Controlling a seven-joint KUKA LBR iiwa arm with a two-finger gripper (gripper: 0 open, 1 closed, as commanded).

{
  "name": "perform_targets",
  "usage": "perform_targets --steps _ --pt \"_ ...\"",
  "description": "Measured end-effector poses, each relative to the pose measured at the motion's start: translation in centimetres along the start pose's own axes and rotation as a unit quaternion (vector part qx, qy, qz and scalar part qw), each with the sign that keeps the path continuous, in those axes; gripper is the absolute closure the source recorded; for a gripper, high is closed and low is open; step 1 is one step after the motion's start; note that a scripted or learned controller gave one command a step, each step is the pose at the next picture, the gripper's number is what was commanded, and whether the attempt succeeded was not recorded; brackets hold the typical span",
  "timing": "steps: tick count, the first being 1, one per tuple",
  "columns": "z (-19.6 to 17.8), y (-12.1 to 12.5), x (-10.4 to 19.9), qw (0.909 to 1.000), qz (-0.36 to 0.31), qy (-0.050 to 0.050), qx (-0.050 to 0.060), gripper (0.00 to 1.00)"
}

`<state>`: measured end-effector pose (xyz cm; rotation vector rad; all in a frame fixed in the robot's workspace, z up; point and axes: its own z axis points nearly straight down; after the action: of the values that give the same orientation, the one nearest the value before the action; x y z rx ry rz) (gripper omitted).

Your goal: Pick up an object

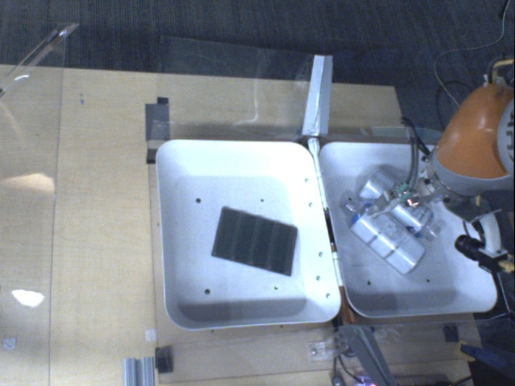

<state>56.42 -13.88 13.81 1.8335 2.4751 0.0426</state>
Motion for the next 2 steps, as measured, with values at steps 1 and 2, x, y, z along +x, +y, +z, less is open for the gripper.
perform_targets --steps 1,2 --pt "3.9 4.0 0.4 0.9983 -0.05 0.017 0.026 0.0" --pt "4.7 -2.7 1.3 0.9938 -0.108 0.017 0.023 0.0"
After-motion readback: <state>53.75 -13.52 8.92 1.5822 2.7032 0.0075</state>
